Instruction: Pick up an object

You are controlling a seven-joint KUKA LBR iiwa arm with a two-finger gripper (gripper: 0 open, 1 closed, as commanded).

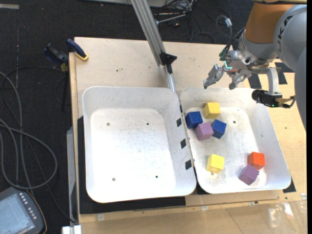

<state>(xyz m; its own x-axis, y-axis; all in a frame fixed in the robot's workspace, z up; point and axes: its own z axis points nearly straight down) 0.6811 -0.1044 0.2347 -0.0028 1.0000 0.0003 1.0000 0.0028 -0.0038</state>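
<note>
My gripper (pixel 225 80) hangs above the far edge of the right bin (pixel 273 145), open, with nothing between its fingers. Below and in front of it a cluster of blocks lies in the right bin: a yellow block (pixel 211 109), a blue block (pixel 193 119), a purple block (pixel 204 130) and a second blue block (pixel 219 128). Nearer the front are another yellow block (pixel 215 163), an orange block (pixel 256 159) and a purple block (pixel 248 174).
The left bin (pixel 97 140) sits beside the right one. A metal pole (pixel 148 26) slants from the back down to the seam between the bins. A blue and yellow clamp (pixel 66 54) lies at the bench's far left corner.
</note>
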